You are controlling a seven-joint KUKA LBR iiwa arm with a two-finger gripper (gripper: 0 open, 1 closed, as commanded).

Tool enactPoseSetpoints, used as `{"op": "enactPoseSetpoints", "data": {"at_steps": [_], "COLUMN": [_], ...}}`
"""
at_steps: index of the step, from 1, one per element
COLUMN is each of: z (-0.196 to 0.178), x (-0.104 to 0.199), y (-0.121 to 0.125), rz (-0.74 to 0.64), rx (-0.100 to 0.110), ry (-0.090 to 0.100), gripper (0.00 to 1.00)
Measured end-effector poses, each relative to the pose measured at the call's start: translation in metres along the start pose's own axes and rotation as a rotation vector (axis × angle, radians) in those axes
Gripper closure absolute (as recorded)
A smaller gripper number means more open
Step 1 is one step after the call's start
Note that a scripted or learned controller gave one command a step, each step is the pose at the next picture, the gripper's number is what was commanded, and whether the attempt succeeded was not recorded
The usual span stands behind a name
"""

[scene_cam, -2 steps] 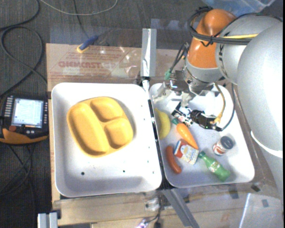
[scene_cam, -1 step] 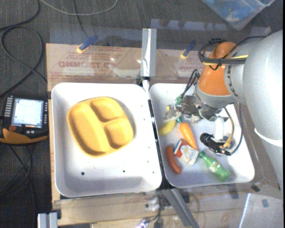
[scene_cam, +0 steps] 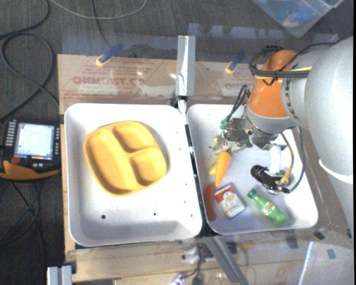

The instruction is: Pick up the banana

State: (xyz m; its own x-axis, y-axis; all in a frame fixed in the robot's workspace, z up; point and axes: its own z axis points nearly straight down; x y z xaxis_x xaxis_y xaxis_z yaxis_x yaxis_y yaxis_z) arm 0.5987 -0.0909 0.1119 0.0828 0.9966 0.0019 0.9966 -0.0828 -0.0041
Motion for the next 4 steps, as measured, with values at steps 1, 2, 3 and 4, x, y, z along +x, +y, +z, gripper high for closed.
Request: {"op": "enactPoseSetpoints", "data": {"at_steps": [1, 2, 3, 4], "z": [-0.071, -0.07, -0.072, -0.07], "x": [0.079, 0.158, 0.099, 0.188], "y": [0.031, 0.03, 0.023, 0.002], "rz": [0.254, 0.446, 0.932, 1.206], "rx": [-0.002, -0.002, -0.004, 0.0], "ry": [-0.005, -0.006, -0.005, -0.003], "gripper": [1.0, 1.0, 1.0, 1.0]}}
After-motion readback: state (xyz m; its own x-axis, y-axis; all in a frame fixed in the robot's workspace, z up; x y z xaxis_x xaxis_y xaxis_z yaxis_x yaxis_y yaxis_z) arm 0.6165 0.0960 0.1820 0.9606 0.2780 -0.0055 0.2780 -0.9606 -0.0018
